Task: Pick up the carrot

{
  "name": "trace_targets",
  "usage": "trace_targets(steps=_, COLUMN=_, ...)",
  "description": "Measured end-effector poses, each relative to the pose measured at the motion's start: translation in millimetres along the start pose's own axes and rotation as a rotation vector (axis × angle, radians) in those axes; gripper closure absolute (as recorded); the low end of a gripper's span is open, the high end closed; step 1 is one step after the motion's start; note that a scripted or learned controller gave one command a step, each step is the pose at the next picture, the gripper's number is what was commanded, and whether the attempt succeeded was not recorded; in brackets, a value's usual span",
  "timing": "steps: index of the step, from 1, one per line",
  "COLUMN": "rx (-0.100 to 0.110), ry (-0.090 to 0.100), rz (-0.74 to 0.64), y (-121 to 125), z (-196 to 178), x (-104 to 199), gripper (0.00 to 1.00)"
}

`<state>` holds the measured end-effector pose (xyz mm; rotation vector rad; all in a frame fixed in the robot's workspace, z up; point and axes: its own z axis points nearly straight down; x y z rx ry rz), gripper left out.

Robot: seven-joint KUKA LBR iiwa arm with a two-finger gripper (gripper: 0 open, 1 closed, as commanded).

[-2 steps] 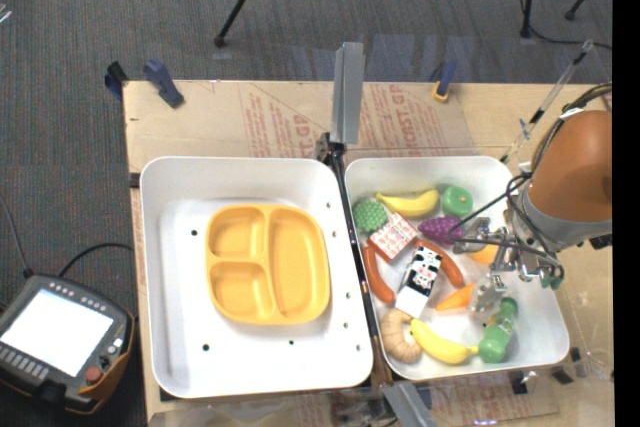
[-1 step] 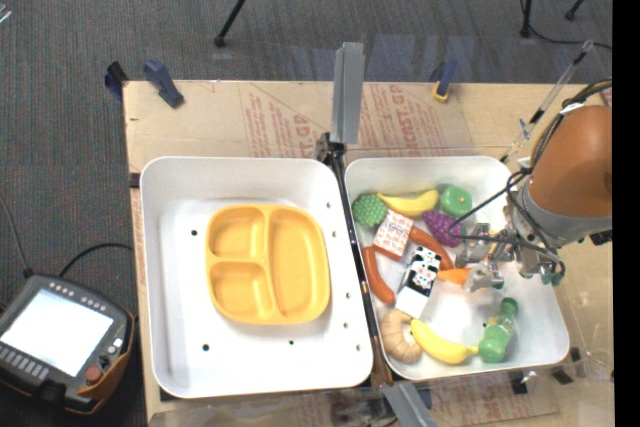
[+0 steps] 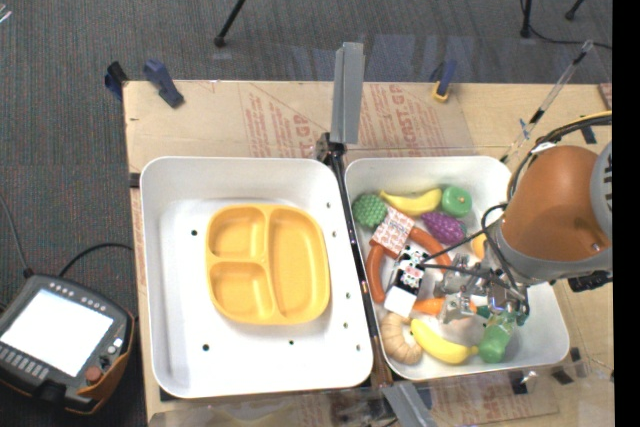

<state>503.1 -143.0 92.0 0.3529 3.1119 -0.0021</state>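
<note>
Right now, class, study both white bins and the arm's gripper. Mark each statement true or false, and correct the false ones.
1. The yellow three-compartment plastic tray lies in the left white bin. True.
2. The orange toy carrot lies on that tray. False: it lies in the right white bin, beside the gripper.
3. The green bumpy round toy sits near the right bin's upper left corner. True.
4. Both yellow toy bananas lie side by side. False: one banana lies near the bin's top, the other banana near its bottom.
5. The gripper hangs over the left bin. False: it is low over the right bin's toys.
</note>
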Motion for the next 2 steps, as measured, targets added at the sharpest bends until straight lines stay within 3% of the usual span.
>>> trace_targets(steps=1, rx=0.001, ry=0.012, rz=0.36, y=-4.9, z=-27.1, x=26.5, gripper=1.0)
trace_targets(steps=2, rx=-0.001, ry=0.008, rz=0.461, y=85.2, z=-96.8, x=43.4, gripper=1.0)
